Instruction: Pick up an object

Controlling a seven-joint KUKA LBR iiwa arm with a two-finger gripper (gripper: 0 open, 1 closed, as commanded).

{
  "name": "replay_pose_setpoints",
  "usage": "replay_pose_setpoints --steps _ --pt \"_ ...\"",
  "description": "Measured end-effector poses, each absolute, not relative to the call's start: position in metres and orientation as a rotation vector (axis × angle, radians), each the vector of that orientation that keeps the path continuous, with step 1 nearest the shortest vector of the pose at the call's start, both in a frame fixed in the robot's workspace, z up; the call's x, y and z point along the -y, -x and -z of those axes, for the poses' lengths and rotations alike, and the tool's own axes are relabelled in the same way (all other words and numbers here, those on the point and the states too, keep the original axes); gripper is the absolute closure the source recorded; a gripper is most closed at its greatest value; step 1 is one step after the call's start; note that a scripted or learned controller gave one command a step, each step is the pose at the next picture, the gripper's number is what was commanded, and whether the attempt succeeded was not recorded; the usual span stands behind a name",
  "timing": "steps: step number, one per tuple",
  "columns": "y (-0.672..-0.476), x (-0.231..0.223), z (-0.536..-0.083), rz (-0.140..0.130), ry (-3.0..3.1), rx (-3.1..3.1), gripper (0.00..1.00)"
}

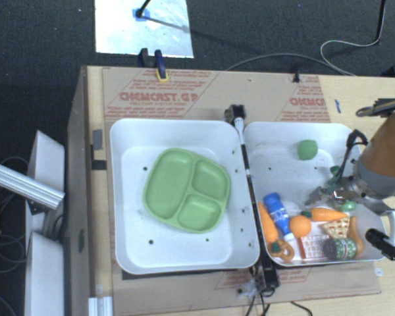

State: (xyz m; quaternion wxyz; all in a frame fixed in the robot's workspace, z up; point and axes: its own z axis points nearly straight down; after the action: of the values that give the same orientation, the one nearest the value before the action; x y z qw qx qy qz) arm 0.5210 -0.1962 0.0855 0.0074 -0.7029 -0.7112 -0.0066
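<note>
Over the right bin (pixel 283 140), your jaws, state untellable, are crowding packed toys: the carrot (pixel 328 213) risks slipping aside.

The bench (pixel 184 87) bears two white bins (pixel 135 242) side by side.

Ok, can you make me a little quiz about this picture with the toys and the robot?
1. True or false: the green tray lies in the left bin.
2. Which toy sits alone near the top of the right bin? A) the blue bottle B) the green ball C) the orange ball
3. Fill in: the carrot lies just below the ____.

Key: 1 true. 2 B. 3 gripper.
</note>
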Motion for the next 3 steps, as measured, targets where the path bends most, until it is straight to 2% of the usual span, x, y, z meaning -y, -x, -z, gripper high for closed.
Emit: replay_pose_setpoints --steps 1,2,3 --pt "-0.487 0.135 -0.084 0.002 2.218 2.226 0.00" --pt "-0.489 0.113 -0.087 -0.001 2.248 2.232 0.00" --pt "-0.488 0.124 -0.086 0.001 2.230 2.227 0.00"
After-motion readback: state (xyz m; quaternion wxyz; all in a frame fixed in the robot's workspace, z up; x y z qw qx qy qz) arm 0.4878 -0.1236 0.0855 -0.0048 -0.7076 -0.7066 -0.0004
